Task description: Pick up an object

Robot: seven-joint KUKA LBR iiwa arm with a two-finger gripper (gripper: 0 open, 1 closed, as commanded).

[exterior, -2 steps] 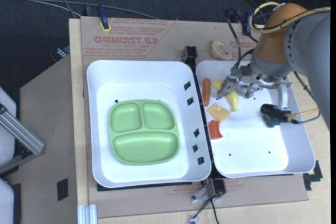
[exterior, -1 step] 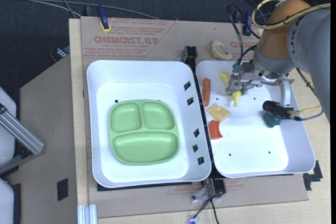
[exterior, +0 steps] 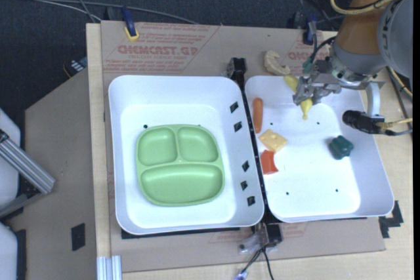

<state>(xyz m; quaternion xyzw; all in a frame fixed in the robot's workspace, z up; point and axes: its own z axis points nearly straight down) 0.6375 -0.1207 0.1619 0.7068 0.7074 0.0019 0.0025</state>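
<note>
Tool [exterior: 306, 103] over right bin [exterior: 367, 203], upper part, fingers narrow on a small yellow piece [exterior: 304, 111] hanging just above the floor. On that floor: orange stick [exterior: 258, 114], yellow wedge [exterior: 273, 140], red piece [exterior: 268, 162] by the left wall; green lump [exterior: 340, 147] right. Left bin [exterior: 125, 141] holds green tray [exterior: 179, 164].

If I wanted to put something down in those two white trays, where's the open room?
The right bin has the most bare floor: its near half, below the green object. Its left edge is crowded by the carrot, cheese and red piece, and the gripper hangs over the far end. In the left bin, the green plate leaves only margins.
</note>
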